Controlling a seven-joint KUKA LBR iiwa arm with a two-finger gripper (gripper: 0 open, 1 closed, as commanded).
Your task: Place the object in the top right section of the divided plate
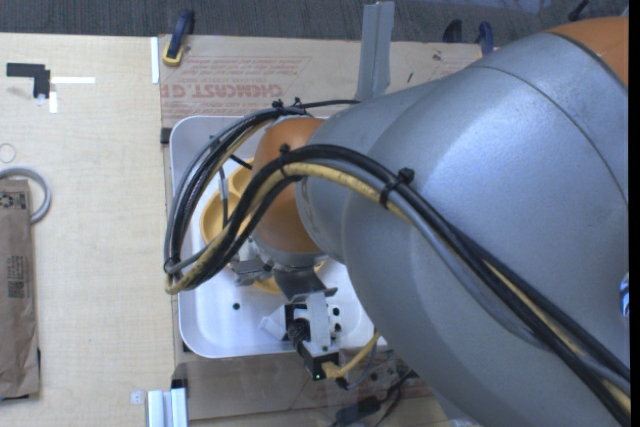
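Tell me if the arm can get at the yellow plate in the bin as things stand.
Probably yes: the arm already hangs over the white bin, right above the yellow plate. Its own bulk and cables hide most of the plate.

Light wood bench point(90, 215); white bin point(215, 330) rests on it, mostly under the arm; brown paper bag point(18, 285), possibly, at left edge.

Grey arm point(470, 215) covers white bin point(205, 325); yellow plate point(215, 215) beneath
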